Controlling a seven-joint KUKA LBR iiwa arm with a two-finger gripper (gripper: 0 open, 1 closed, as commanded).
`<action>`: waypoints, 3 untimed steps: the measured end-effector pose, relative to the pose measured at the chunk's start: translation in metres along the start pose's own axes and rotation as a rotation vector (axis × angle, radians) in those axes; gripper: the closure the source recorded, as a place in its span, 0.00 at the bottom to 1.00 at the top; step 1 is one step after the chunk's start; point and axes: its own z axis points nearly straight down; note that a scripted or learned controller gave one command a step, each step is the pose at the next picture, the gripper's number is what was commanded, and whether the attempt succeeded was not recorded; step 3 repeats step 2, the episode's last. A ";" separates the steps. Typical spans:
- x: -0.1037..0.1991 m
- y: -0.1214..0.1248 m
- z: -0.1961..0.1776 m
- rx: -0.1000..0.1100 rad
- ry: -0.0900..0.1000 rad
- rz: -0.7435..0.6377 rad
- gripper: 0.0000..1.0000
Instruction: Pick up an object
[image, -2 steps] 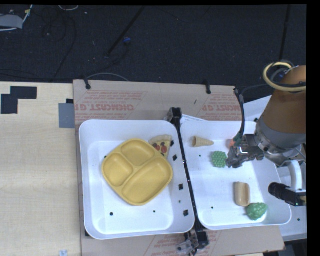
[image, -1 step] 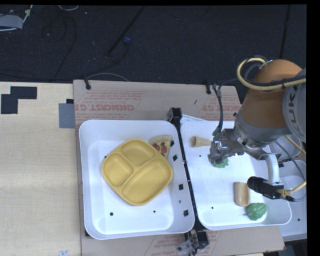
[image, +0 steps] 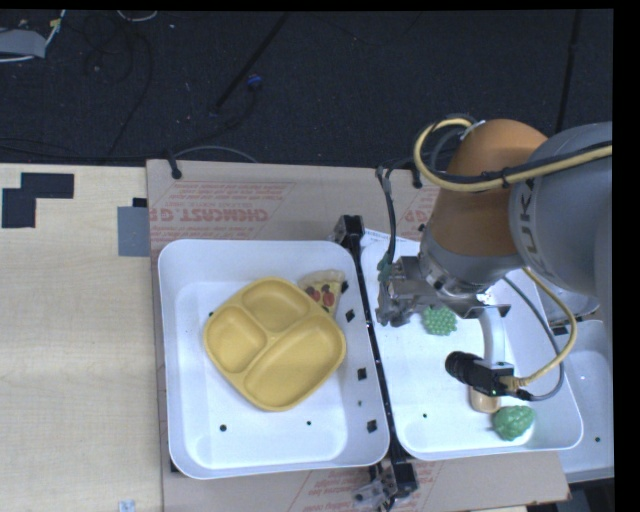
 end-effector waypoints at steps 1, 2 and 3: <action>0.051 0.006 0.011 -0.001 -0.001 0.000 1.00; 0.096 0.021 -0.004 -0.004 -0.001 0.000 1.00; 0.096 0.021 -0.004 -0.004 -0.001 0.000 1.00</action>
